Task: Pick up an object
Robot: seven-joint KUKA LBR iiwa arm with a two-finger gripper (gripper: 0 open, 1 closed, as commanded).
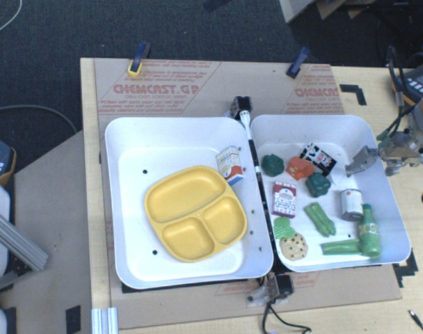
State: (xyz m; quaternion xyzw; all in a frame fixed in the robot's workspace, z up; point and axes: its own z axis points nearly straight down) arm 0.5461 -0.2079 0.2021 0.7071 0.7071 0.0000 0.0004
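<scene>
The arm's jaws hover over the right bin (385, 179) near the can (350, 204); whether they're apart, I cannot tell.

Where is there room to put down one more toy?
The left bin has bare floor along its far edge, behind the yellow plate and left of the small carton. The right bin is crowded; a bare strip runs along its far wall, beside the claw.

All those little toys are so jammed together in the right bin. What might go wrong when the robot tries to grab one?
The can touches the green bottle, so the jaws might nudge both or catch neither. The gripper hovers near the right bin's wall, which it might bump.
</scene>
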